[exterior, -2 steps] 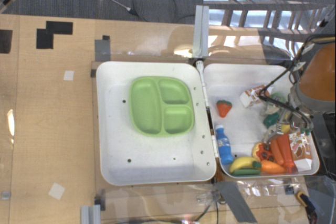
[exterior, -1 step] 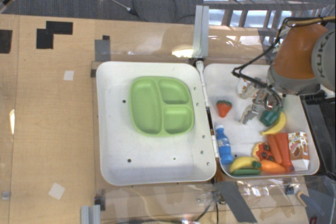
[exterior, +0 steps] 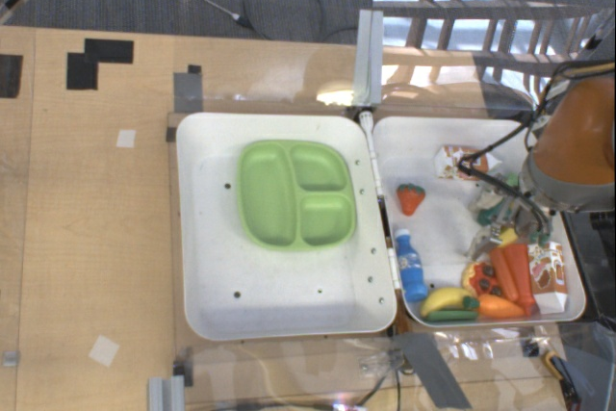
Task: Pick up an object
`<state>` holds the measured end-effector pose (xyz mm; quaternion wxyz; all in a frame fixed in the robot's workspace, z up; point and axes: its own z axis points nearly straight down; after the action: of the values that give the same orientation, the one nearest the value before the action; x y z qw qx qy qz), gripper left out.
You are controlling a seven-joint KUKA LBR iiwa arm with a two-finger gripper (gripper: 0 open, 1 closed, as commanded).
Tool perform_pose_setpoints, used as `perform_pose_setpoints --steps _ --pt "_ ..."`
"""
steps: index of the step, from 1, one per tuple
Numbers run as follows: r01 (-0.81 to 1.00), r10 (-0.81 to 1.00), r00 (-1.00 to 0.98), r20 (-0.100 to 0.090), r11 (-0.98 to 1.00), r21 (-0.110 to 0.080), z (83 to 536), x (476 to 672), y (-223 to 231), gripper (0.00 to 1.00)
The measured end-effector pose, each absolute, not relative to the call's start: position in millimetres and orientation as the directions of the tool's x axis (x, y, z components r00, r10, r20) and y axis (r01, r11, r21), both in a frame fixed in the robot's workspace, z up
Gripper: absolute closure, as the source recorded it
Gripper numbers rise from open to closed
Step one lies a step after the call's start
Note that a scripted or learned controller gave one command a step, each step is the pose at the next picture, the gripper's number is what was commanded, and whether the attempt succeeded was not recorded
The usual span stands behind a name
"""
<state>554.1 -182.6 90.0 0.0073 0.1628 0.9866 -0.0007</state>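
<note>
My gripper [exterior: 493, 228] hangs low in the right bin [exterior: 435, 224], over the right-hand pile of toy food. Just below it lies a large orange carrot [exterior: 513, 272], and beside that a smaller orange piece [exterior: 499, 306]. A yellow banana [exterior: 445, 299] and a green vegetable [exterior: 452, 314] rest at the bin's front edge. A blue bottle [exterior: 411, 267] lies along the left wall. A red strawberry [exterior: 411, 198] sits apart near the middle. The gripper's metal parts blend into the clutter under it.
The left bin [exterior: 207, 236] holds a green divided plate [exterior: 295, 193]. Snack packets lie at the right bin's back [exterior: 460, 162] and right side [exterior: 549, 267]. The arm's orange band [exterior: 576, 141] overhangs the right edge. A metal rack [exterior: 481, 34] stands behind the bins.
</note>
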Motion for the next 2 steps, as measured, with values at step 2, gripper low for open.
perform_pose_setpoints --steps 2 --pt "0.489 0.490 -0.872 -0.014 0.872 0.010 89.5 606.7 -79.7 0.00"
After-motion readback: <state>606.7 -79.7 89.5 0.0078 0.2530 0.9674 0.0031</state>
